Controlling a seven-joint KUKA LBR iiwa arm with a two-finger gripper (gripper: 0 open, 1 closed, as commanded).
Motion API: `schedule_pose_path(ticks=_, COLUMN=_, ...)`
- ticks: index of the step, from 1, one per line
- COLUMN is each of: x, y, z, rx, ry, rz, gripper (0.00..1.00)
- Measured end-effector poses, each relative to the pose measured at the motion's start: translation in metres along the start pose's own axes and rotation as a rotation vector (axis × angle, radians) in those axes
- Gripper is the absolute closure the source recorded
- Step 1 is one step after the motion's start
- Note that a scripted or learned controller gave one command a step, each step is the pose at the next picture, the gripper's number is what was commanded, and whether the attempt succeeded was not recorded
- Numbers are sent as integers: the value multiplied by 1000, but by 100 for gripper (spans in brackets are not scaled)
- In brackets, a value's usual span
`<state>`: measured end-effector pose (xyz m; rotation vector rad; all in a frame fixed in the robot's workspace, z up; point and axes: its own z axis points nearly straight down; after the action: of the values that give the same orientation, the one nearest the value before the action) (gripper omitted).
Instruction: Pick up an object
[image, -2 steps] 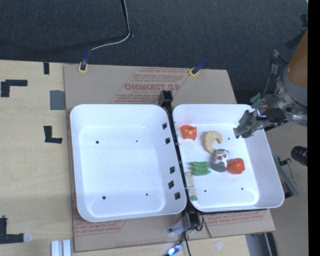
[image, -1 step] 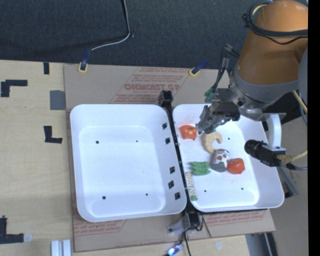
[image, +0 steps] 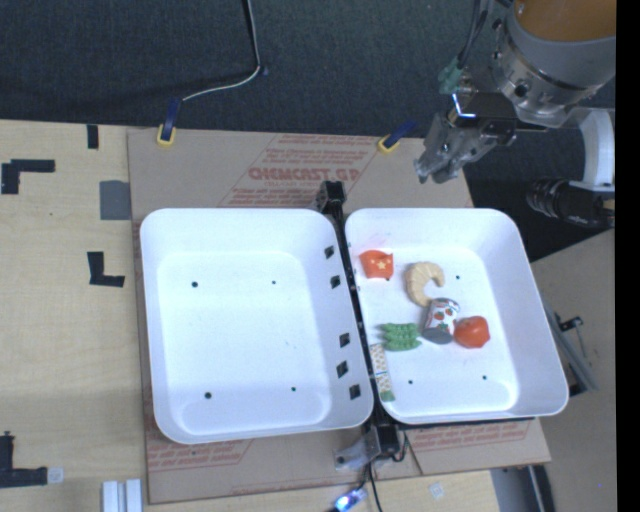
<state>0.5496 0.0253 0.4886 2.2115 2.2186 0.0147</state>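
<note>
The right white bin (image: 500, 235) holds several small items: a red-orange piece (image: 377, 263), a tan croissant-shaped piece (image: 425, 281), a green leafy piece (image: 401, 337), a grey-and-white lump (image: 440, 321), a red ball-like piece (image: 472, 332), and a small yellowish strip (image: 379, 362) by the divider. My gripper (image: 440, 163) hangs high above the bench, beyond the far edge of the right bin, with nothing visible in it.
The left white bin (image: 160, 300) lies beside the right one, with black clips along the shared edge (image: 340, 300). Both rest on a cardboard sheet (image: 290, 175). A white cable (image: 215, 90) crosses the dark backdrop at top left.
</note>
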Motion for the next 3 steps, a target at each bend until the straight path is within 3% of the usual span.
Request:
schedule_pose_path(ticks=1, x=49, y=-14, z=159, rx=32, ry=-2, rz=-2, gripper=100)
schedule_pose_path(ticks=2, x=14, y=-65, z=33, rx=4, ry=0, rz=4, gripper=100)
schedule_pose_path(ticks=3, x=18, y=-26, z=-45, rx=4, ry=0, rz=1, gripper=100)
